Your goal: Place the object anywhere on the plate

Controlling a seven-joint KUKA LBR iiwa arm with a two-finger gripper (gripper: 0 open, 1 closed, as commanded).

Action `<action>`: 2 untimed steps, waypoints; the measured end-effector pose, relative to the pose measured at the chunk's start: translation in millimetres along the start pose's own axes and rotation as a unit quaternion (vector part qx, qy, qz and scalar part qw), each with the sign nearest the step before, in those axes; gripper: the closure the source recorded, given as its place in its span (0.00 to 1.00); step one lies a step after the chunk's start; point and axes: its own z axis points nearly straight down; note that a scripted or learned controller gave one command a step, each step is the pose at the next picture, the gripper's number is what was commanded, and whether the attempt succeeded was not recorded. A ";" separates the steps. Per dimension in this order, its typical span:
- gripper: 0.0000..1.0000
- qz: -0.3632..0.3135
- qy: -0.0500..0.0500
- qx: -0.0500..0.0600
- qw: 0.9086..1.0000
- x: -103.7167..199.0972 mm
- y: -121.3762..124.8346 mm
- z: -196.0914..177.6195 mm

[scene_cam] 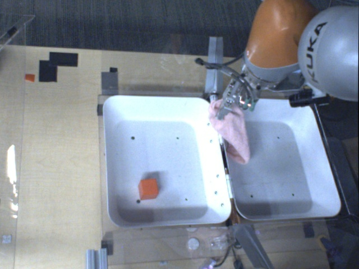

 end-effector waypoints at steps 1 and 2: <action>1.00 -0.194 -0.001 -0.001 0.981 42.1 28.3 -6.2; 1.00 -0.194 0.000 -0.001 0.981 70.3 66.9 0.6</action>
